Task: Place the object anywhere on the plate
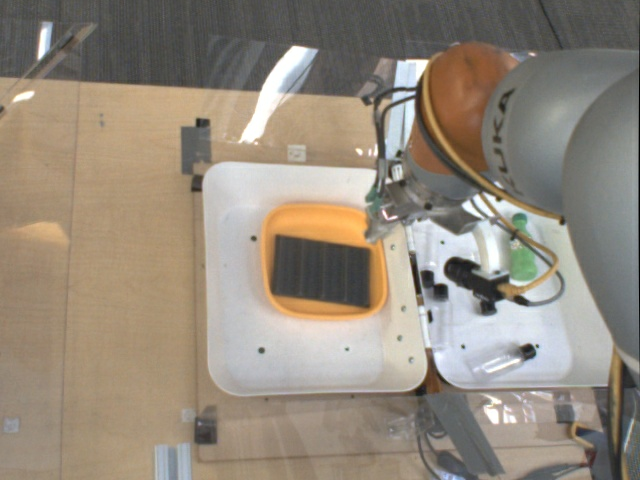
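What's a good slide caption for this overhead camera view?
KUKA arm's gripper hovers at the orange plate's rim in the left bin.

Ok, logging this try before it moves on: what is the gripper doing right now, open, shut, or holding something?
Gripper: cannot be told; it sits at the right rim of the orange square plate, too small to read.

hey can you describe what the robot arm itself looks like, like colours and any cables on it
The arm is bulky and rounded, with smooth grey housings and a glossy orange band above the wrist. Black cables loop around the wrist, and a yellowish cable curves below it. The gripper is a small metal-grey assembly; its details are too small to tell.
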